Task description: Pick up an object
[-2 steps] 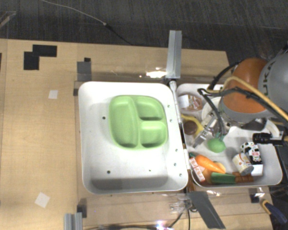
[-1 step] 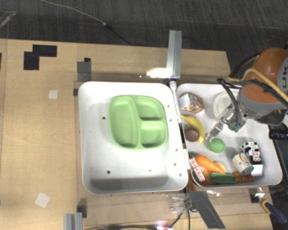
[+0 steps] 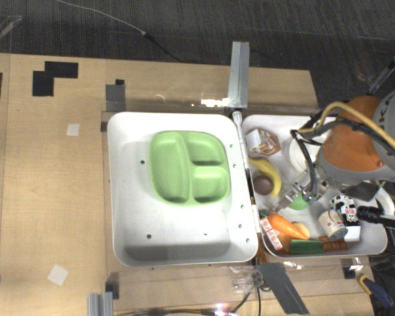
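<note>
Camera view, from above, at a slant. The pale wooden desk (image 3: 46, 196) carries two shallow white plastic bins side by side.

The left bin (image 3: 128, 242) holds a light green plastic tray with three compartments (image 3: 187, 166), lying roughly central, its two smaller compartments toward the right bin.

The right bin (image 3: 375, 242) is crowded. Near its far left corner lies a small brown-and-white packet (image 3: 263, 142). Just below that is a yellow banana (image 3: 268, 171), curved, with a dark brown rounded object (image 3: 263, 186) touching its lower end. Along the near wall lie an orange carrot-shaped object (image 3: 289, 228) and, just beside it, a flat dark green piece (image 3: 305, 246) with a brown piece to its right. A small white cylindrical cup with a printed label (image 3: 332, 223) is tilted near the right side, next to a black-and-white patterned object (image 3: 345, 208).

The grey arm with its orange band (image 3: 349, 147) reaches in from the right over the right bin. The metal gripper (image 3: 299, 195) sits low among the objects, just right of the banana and above the carrot-shaped object. A small bright green object (image 3: 299, 203) shows at the tips; contact cannot be confirmed. State of the jaws: cannot tell, the tips are too small and cluttered.
</note>
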Robot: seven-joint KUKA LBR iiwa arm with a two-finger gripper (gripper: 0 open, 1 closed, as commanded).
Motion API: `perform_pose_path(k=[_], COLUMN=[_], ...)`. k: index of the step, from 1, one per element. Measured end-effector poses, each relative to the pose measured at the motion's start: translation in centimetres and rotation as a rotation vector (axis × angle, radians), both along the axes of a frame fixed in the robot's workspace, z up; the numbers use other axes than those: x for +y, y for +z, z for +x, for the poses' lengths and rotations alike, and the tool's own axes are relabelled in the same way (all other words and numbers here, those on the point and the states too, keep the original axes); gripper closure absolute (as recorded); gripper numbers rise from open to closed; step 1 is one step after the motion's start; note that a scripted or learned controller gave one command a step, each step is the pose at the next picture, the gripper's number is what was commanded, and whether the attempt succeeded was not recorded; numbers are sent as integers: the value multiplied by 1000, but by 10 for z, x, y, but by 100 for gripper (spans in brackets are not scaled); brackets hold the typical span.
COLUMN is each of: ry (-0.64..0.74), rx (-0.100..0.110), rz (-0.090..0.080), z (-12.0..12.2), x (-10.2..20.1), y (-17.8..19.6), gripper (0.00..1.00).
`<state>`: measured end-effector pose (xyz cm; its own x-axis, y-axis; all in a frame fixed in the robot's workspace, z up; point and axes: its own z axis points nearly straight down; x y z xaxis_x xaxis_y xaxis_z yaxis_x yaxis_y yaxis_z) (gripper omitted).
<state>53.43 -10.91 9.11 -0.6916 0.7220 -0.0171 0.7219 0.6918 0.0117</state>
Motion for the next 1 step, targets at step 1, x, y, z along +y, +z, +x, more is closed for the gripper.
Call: perform_pose_path(k=[1], ry=[-89], rx=[-1], rz=[0], z=[6], x=[18], y=[0], gripper=[0])
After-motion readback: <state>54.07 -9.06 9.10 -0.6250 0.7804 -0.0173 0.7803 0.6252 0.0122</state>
